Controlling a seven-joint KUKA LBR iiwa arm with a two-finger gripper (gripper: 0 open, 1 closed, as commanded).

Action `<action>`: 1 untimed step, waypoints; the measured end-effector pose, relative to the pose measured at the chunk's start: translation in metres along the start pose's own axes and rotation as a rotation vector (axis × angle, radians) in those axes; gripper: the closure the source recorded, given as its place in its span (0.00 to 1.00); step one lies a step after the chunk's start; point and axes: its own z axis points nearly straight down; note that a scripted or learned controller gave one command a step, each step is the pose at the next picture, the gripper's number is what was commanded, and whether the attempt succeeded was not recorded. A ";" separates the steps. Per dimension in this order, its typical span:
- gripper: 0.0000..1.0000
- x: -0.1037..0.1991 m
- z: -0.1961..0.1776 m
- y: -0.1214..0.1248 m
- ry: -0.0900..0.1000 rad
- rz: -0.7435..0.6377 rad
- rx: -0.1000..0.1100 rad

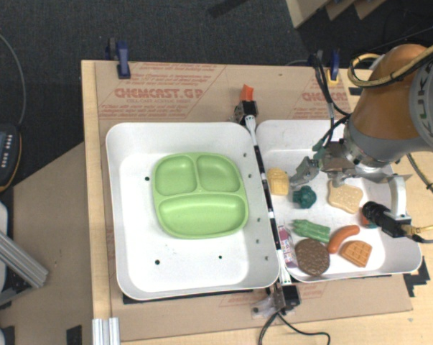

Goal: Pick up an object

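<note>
The arm's grey-and-orange wrist covers the right bin's far right corner, and the gripper hangs over the bin's middle; whether it is open or closed is unclear. Just below it lies a dark teal object, shape hard to make out, untouched.

Green tray, 2 white bins, orange waffle

Right bin crowded with toy food below the arm; left bin open around the green tray
</note>
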 end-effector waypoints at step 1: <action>0.00 -0.020 0.100 0.007 -0.006 0.014 -0.001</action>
